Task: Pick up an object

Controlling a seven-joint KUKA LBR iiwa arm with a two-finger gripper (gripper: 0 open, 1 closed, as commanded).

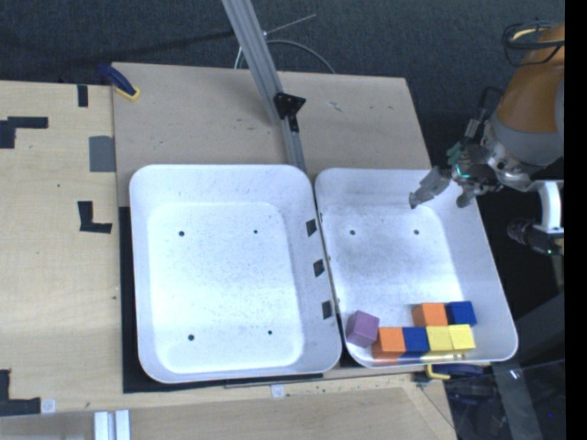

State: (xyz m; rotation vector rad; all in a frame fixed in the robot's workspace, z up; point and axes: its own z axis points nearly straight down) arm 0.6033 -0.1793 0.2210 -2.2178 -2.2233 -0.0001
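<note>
Blocks well apart from gripper

Two shallow white bins lie side by side on the table: the left bin and the right bin. A slanted metal pole crosses the table's far edge. A blue-and-yellow tool lies at its far left corner.

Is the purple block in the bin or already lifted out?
In. The purple block lies on the right bin's floor beside the orange block, far from the gripper.

White bins; purple block; orange, blue, yellow blocks.
</note>
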